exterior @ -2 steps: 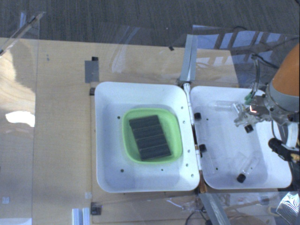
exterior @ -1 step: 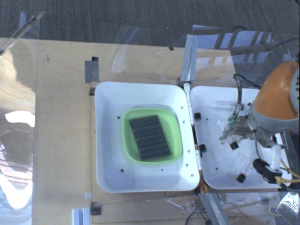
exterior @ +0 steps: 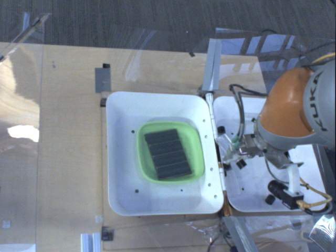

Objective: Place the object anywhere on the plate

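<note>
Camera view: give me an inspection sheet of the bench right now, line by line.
Surface: wooden bench bearing two white bins, left bin and right bin.
Job's things: dark ribbed block lying flat on the green plate in the left bin.
Clutter: nothing seen.
Claw: claw over the right bin's left edge, beside the divider; finger state cannot be judged.
Cables: black cable looping off the arm; yellow cable at the right bin's near corner.
Surroundings: dark carpet beyond the bench.
</note>
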`<act>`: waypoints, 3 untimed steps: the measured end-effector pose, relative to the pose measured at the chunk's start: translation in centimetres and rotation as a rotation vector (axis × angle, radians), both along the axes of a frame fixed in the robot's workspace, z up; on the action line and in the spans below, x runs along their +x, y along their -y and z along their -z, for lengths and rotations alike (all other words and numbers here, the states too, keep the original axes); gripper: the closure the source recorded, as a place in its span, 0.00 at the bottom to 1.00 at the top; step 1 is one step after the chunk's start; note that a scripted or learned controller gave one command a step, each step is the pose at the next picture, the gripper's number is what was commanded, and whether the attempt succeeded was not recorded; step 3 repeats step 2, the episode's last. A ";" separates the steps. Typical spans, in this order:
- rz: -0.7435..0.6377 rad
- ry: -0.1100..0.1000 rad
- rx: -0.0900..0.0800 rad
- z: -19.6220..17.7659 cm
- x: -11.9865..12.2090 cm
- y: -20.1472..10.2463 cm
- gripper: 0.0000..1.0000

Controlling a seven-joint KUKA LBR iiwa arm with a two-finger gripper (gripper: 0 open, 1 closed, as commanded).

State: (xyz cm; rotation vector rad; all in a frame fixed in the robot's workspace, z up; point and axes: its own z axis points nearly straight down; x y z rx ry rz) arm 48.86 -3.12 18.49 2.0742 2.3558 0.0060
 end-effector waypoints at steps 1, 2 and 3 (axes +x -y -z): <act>-0.141 0.002 0.000 0.0 2.2 -8.3 1.00; -0.141 0.002 0.000 0.0 2.2 -8.3 0.00; -0.141 0.002 0.000 0.0 2.2 -8.3 0.00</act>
